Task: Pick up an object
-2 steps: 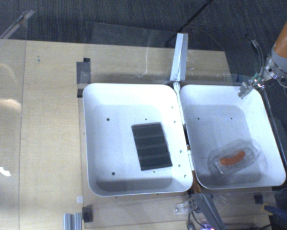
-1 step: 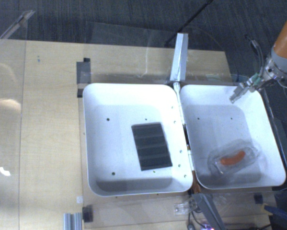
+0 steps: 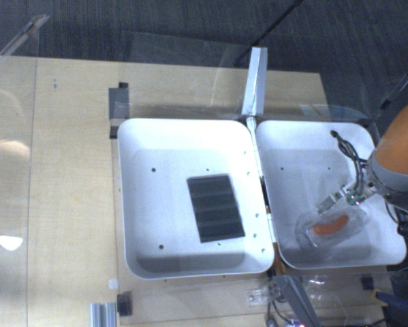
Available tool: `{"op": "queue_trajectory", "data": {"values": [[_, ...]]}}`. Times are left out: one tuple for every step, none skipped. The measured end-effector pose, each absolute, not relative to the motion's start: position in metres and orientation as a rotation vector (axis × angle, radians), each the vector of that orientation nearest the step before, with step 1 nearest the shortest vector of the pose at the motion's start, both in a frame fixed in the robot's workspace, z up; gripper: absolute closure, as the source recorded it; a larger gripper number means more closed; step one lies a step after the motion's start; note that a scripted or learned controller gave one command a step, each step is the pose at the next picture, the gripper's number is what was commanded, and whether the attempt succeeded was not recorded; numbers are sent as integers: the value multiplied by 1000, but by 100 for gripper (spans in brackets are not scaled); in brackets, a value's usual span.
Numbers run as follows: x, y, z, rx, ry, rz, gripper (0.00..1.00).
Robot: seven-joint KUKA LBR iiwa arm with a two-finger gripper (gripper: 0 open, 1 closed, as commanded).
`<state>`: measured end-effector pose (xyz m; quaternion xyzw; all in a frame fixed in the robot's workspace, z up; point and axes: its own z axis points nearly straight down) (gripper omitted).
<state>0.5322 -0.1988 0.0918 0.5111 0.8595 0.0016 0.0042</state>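
A: Looking at the gripper [image 3: 334, 201] low in the right bin [image 3: 292, 148], we honestly can't tell if it's got anything.

B: Agreed, the orange object [image 3: 330, 226] sits just below it. Dark ridged pad [image 3: 216, 207] lies in the left bin [image 3: 156, 148].

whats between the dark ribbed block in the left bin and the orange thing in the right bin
In the camera view, between the dark ribbed block and the orange object lie bare white floor and the two bins' adjoining rims; a clear plastic piece surrounds the orange object.
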Motion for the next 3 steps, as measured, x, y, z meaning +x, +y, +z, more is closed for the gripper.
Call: {"op": "queue_trajectory", "data": {"values": [[492,-138,91,1568,2704,10,0],[496,-137,103,1563,2696,18,100],[496,-137,103,1563,2696,18,0]]}}
